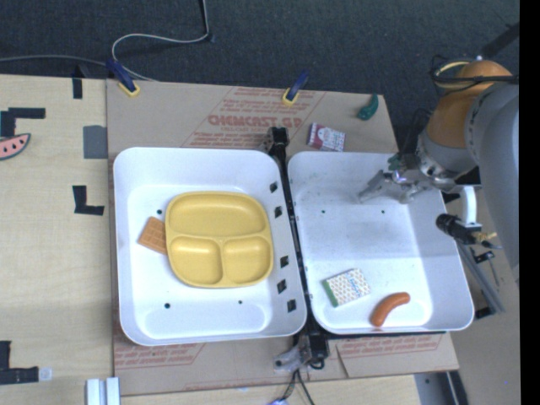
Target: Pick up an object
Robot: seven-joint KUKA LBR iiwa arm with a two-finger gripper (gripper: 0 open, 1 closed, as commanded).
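one orange sausage (390, 308) (curved), right bin (439, 226)

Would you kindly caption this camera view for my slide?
Pincer over right bin holding sausage and packet; yellow tray fills left.

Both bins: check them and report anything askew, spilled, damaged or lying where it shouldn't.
Nothing spilled or broken. The yellow divided tray sits slightly askew in the left bin, overlapping a brown cracker-like piece at its left edge. A small red packet lies outside the bins on the cardboard.
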